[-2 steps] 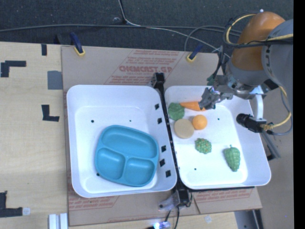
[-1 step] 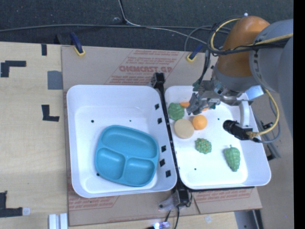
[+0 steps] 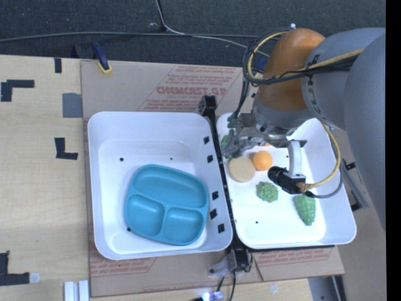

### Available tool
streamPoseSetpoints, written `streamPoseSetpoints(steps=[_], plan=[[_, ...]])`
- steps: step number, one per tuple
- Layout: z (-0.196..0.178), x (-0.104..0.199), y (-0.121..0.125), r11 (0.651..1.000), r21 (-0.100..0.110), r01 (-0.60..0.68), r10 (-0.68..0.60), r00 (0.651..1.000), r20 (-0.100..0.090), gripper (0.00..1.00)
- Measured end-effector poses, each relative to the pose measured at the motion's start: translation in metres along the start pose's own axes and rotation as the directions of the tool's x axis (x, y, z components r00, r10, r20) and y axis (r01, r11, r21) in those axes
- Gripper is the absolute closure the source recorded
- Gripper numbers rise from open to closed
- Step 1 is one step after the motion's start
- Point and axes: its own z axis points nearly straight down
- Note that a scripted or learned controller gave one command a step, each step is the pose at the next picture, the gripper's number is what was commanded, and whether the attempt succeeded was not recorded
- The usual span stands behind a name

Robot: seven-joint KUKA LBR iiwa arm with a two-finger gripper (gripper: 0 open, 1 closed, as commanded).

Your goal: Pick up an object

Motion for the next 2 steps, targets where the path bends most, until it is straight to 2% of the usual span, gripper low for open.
streamPoseSetpoints(steps=[1,2], plan=[[0.001,0.046,-0.002,1.000,-0.001,0.001,-0.001,1.000,0.000,1.00],[0.001,0.092,-0.018,1.000,0.000,0.000,0.000,1.000,0.000,1.00]])
